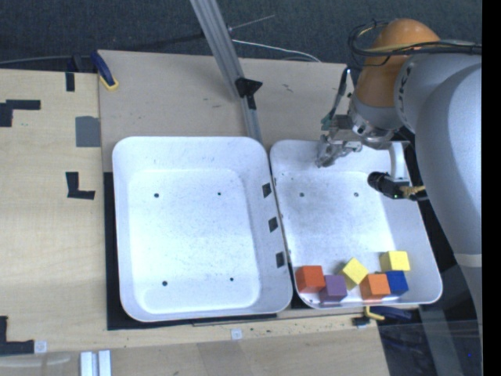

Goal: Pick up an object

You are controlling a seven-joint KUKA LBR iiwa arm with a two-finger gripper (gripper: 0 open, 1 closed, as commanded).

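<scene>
Here you see the hand point(327, 157) hovering over the far end of the right bin point(329, 210), near its top left corner; whether it is open or closed you cannot tell. The blocks sit well apart from it, clustered along the bin's near edge: an orange block point(310, 276), a purple block point(336, 287), a yellow block point(355, 270), a second orange block point(375, 285), a blue block point(396, 282) and another yellow block point(394, 260). The left bin point(188, 225) lies just beside on the surface point(47, 233).

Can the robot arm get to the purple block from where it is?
Probably yes. The gripper hangs over the far end of the right bin, and bare floor lies between it and the purple block.
</scene>
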